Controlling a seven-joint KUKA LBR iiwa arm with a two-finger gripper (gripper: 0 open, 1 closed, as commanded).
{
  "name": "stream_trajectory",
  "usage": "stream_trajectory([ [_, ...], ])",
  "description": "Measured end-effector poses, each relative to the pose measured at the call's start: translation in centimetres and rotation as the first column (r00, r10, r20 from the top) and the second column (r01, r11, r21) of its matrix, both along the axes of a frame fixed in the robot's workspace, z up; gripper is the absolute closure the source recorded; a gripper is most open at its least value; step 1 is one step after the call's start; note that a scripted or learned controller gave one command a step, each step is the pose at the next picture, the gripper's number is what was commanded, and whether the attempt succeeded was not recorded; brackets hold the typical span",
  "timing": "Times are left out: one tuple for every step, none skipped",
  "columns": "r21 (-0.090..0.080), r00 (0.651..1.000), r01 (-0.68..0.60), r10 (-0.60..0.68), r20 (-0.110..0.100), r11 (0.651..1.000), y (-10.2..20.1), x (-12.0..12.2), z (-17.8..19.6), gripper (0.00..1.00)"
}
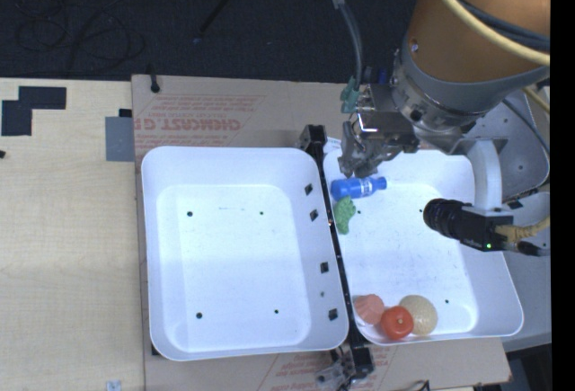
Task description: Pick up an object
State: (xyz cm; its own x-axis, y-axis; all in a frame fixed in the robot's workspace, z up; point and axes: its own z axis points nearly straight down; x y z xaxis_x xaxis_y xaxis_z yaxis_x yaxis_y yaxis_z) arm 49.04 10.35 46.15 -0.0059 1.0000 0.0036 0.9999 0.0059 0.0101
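1. The blue bottle (pixel 358 188) is the likely target: it lies on its side in the right bin (pixel 467 245), near that bin's upper left corner, close to the divider between the two bins.
2. Just below it, touching or almost touching, lies a small green object (pixel 344 214), also against the left wall of the right bin.
3. The claw (pixel 364 166) hangs directly over the bottle, with its tips at or just above the bottle's top. The frame is too dark and crowded there to show how far apart the tips stand or whether they are already clenched on the bottle, so I cannot tell its state.
4. To do this step well, I judge that the claw should straddle the bottle across its narrow width, not along its length, and settle low enough to catch the body instead of the rounded top, where it could roll away.
5. The bin wall and the green object crowd the left side, so a tip coming down there may hit one of them.
6. At the right bin's lower left corner sit a pink piece (pixel 367 307), a red round fruit (pixel 396 322) and a pale round one (pixel 420 313), well apart from the claw.
7. The left bin (pixel 171 173) sits beside it on the counter (pixel 63 245).
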Motion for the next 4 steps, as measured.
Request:
stream_trajectory([
  [-0.007, 1.000, 0.002, -0.002, -0.023, 1.000, 3.5, -1.6, -11.4, 1.00],
  [-0.001, 1.000, -0.004, 0.004, -0.007, 1.000, 12.2, -1.5, -4.7, 1.00],
  [-0.006, 1.000, 0.002, -0.002, -0.014, 1.000, 11.8, -1.5, -5.1, 0.00],
  [-0.008, 1.000, -0.003, 0.003, -0.017, 1.000, 11.9, -1.5, -4.1, 1.00],
])
